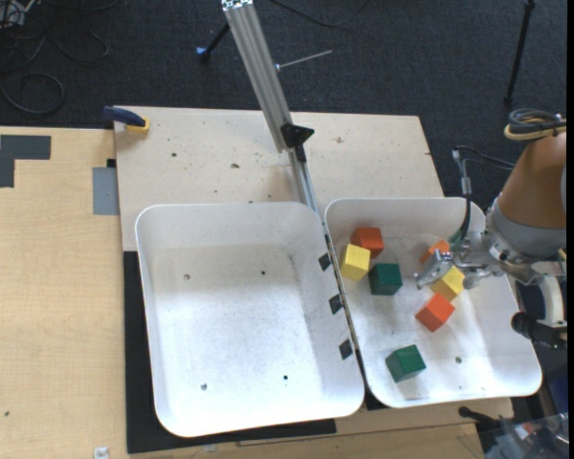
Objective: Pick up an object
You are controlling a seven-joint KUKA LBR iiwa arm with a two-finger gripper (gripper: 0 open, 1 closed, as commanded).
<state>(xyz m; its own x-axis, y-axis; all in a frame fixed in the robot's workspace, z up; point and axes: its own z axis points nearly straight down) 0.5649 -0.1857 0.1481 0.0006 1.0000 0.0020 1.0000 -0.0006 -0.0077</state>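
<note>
Gripper sits low in the right bin — a yellow cube touches it at five o'clock. Jaws' state: cannot tell. Orange cube lies just beyond, six o'clock.

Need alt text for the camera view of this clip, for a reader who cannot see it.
The arm's gripper reaches from the right into the right bin, beside a yellow block and among orange, green and yellow blocks. The left bin adjoins it on a wooden bench.
</note>
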